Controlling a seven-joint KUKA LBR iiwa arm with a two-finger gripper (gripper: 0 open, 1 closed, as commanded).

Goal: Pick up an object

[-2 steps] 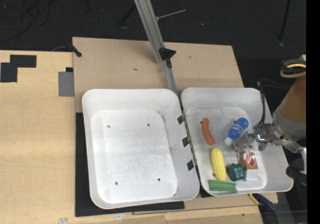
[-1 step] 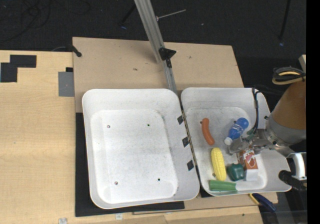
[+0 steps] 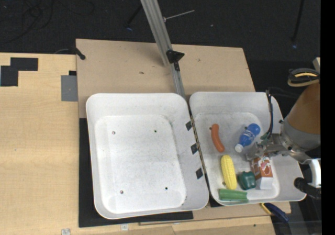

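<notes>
Starting from the left bin (image 3: 99,108), nothing there offers a grasp; the candidates lie in the right bin (image 3: 230,100). An orange sausage (image 3: 217,138) sits near its left wall, a yellow corn cob (image 3: 228,171) and a green piece (image 3: 232,194) toward its front edge. The blue bottle (image 3: 248,136) lies just beside the gripper (image 3: 260,149), whose jaw state I cannot tell. Dropping squarely over the bottle's body, clear of the red-and-white packet (image 3: 263,168), looks best.

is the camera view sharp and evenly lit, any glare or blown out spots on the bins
Camera view: soft overall, small items like the corn lack fine detail; light is even, with faint shadow along the left bin rim; the right bin looks bright white but keeps its speckle; the floor behind is nearly black.
</notes>
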